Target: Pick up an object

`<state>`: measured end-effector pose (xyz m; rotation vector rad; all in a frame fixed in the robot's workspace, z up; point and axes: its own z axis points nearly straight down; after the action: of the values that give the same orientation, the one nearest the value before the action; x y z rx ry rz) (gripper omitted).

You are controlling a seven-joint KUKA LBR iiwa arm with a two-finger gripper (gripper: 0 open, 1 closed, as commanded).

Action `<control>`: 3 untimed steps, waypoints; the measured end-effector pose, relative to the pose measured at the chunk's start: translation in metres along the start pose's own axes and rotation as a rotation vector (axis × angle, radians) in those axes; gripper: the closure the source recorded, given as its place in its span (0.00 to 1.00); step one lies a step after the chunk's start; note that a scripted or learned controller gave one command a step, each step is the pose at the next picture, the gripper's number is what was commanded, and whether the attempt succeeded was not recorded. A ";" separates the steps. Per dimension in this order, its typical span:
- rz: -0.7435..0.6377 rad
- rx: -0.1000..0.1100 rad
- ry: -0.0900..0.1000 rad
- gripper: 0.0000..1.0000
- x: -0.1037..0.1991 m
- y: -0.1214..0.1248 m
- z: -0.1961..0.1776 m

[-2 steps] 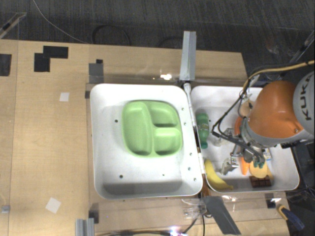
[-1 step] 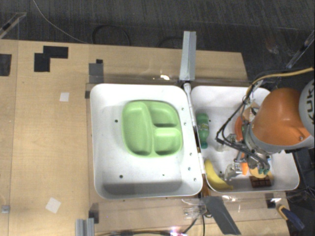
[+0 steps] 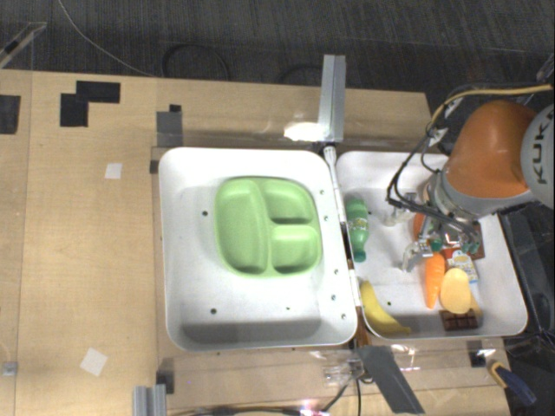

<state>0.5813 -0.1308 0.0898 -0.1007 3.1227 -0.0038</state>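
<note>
In the right-hand shallow white bin (image 3: 512,315) lies a slim orange plastic carrot (image 3: 432,282), its long axis running almost straight up and down the picture, with the thicker end toward the top, just beside the gripper, and the narrow tip pointing toward the bin's near wall. The grey two-finger gripper (image 3: 428,248) hangs directly above the carrot's top end, under the arm's orange band (image 3: 487,150) and a tangle of dark cables; how far its jaws stand apart cannot be told, as the wrist and cables hide them, and nothing can be seen gripped between them.

Counted in the right bin: one carrot; one pale yellow rounded lemon-like fruit (image 3: 456,290), touching the carrot's right side; one yellow plastic banana (image 3: 378,310), curved along the bin's lower left corner; one small green plastic bottle (image 3: 356,226), lying with its long axis up and down the picture against the bin's left wall; one dark brown flat block (image 3: 460,321) just below the yellow fruit. A small white-and-red item partly hidden under the gripper is too obscured to name.

The left-hand shallow white bin (image 3: 186,319) holds one light green plastic divided plate (image 3: 265,224) with three compartments, lying near its middle.
</note>
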 end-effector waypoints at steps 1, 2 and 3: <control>-0.004 0.000 0.001 0.00 0.025 -0.012 -0.001; 0.061 0.001 -0.003 0.00 0.072 0.003 -0.003; 0.005 0.005 -0.002 0.00 0.065 0.014 -0.003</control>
<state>0.5155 -0.1214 0.0914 -0.0932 3.1206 -0.0110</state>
